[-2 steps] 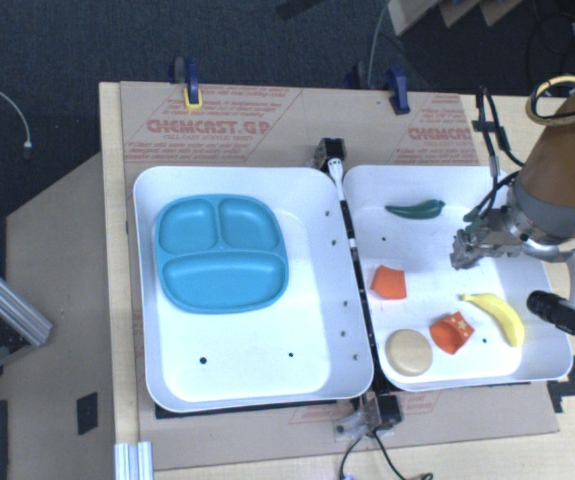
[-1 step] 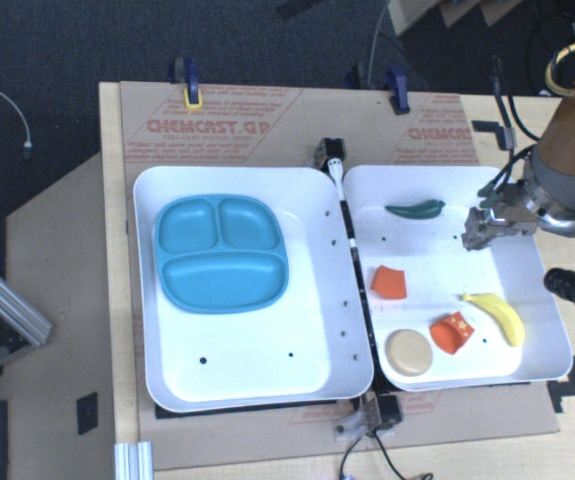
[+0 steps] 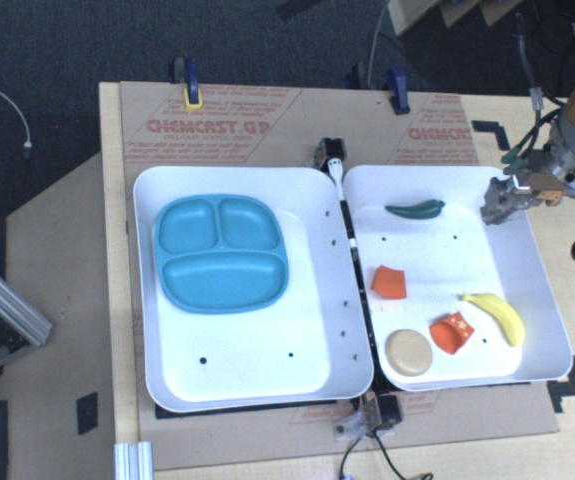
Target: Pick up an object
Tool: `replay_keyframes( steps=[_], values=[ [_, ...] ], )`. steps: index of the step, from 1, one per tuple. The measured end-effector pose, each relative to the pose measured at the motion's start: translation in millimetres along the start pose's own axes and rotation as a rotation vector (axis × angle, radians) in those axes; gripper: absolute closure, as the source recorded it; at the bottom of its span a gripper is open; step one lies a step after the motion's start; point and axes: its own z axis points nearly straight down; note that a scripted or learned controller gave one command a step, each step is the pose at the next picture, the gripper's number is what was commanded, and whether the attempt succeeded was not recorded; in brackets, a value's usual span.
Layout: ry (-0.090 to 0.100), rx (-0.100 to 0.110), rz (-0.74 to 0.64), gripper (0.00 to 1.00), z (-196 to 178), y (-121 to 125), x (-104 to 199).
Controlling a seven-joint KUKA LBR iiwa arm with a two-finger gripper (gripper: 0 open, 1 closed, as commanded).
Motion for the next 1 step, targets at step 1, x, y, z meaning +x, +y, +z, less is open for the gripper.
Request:
replay_keyframes(
  steps=[1],
  values=[
    [0.002, 0.002, -0.004, 1.00, 4.4, 25.3, 50.6]
  ],
)
